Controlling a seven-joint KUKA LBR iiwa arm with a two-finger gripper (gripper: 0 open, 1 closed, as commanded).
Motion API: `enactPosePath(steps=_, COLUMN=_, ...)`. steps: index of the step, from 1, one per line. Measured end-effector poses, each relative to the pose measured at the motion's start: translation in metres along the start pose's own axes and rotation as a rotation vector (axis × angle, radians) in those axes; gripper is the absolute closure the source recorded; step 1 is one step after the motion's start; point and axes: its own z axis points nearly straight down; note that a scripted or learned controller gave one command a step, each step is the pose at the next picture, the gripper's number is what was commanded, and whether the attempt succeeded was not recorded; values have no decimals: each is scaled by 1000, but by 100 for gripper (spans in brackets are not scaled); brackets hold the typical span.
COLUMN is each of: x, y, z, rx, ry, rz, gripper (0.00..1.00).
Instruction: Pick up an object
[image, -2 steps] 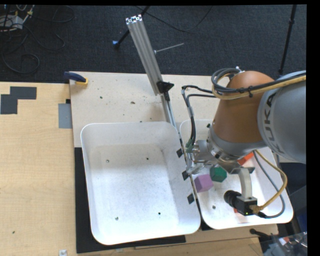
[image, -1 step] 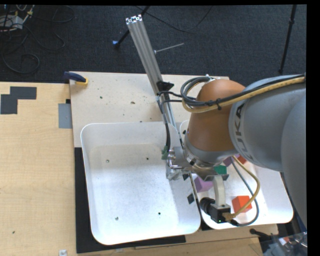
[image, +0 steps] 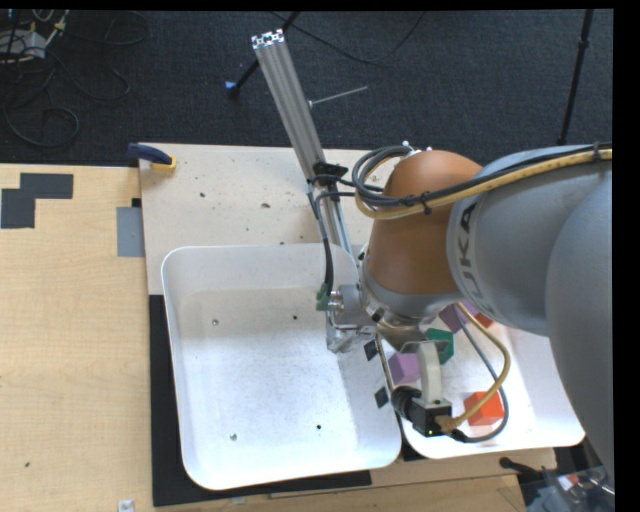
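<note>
You've got the arm (image: 520, 250) reaching in from 3 o'clock and covering most of the right bin (image: 545, 432). The gripper (image: 347, 330) sits just past centre toward 5 o'clock, at the left bin's (image: 250, 400) right wall. Honestly can't tell if it's clenched or released. The pickable stuff sits in the right bin around 4 o'clock: purple block (image: 405, 366), green piece (image: 441, 346), orange block (image: 486, 406).

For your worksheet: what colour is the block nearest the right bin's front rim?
Orange block, camera view.
</note>
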Motion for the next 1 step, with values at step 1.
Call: enactPosePath(steps=1, x=-1, y=0, z=0, rx=0, ry=0, rz=3, gripper=0)
